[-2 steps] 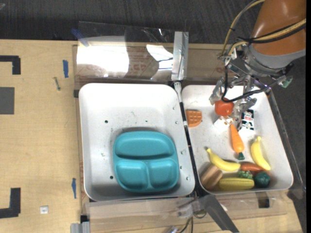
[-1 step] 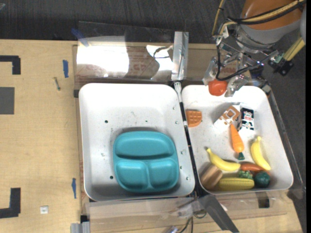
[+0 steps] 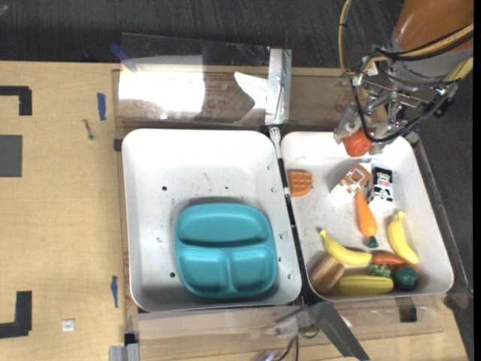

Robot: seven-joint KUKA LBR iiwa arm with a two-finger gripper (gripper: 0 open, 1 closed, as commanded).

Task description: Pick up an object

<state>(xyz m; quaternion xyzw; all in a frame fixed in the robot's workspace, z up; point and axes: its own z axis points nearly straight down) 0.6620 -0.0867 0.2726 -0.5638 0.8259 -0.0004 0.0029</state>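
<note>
Above the right bin's (image 3: 440, 224) far corner, the tool (image 3: 366, 130) hangs w/ an orange-red toy (image 3: 356, 143) at its tip (grasping or not, I cannot tell), probably raised to clear the rim.

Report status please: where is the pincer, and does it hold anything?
Pincer above far edge of right bin, an orange-red piece at its tip; grip unclear. Carrot, bananas, waffle lie loose. Teal tray in left bin.

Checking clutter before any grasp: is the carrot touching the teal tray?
Apart. The camera view shows the carrot in the right bin and the teal tray in the left bin.
</note>
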